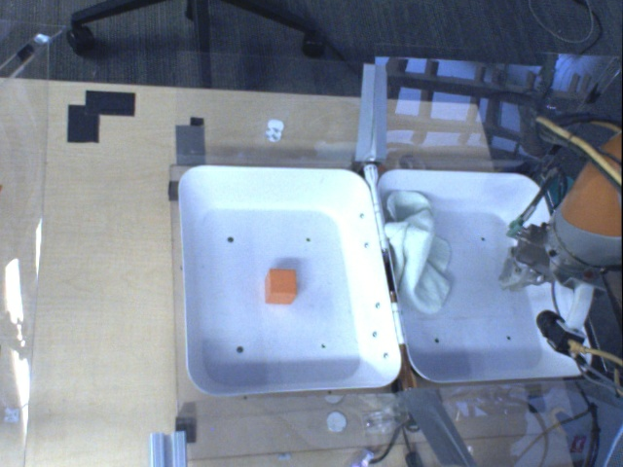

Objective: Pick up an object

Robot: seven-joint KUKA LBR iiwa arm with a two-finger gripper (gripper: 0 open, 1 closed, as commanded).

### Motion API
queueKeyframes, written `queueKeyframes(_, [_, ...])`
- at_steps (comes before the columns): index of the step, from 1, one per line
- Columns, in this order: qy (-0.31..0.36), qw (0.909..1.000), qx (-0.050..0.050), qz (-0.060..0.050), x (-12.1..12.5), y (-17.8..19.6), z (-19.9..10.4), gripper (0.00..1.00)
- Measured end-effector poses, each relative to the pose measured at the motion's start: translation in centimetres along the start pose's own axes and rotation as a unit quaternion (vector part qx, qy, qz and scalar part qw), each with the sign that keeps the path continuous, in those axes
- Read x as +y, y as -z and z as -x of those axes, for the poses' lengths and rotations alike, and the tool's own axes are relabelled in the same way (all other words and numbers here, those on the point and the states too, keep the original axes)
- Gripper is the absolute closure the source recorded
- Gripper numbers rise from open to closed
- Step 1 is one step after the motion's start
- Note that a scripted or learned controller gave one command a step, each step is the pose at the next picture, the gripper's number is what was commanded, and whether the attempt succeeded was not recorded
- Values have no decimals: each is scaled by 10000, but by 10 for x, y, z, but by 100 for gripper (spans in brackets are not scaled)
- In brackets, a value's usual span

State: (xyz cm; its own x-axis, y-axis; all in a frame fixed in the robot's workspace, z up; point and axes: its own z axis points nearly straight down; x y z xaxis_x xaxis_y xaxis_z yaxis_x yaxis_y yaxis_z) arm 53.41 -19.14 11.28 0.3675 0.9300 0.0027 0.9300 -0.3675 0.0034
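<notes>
An orange cube (281, 286) lies near the middle of the left bin (209, 222). A crumpled white cloth (417, 248) rests along the left side of the right bin (467, 358), touching the divider wall. My gripper (522, 267) hangs over the right part of the right bin, well to the right of the cloth, with nothing seen between its fingers. The arm's orange band (590, 205) sits just above it at the view's right edge.
A metal post (370, 110) stands behind the seam between the two bins. Cables (569, 343) loop around the wrist at the lower right. An office chair base (200, 8) stands on the dark floor beyond the bench.
</notes>
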Motion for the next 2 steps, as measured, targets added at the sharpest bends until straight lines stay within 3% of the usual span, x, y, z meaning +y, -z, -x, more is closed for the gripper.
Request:
queueKeyframes(1, [-290,9996,-13,3,3,98,-7,100])
queueKeyframes(2, [-1012,9949,-10,-24,-49,91,-43,100])
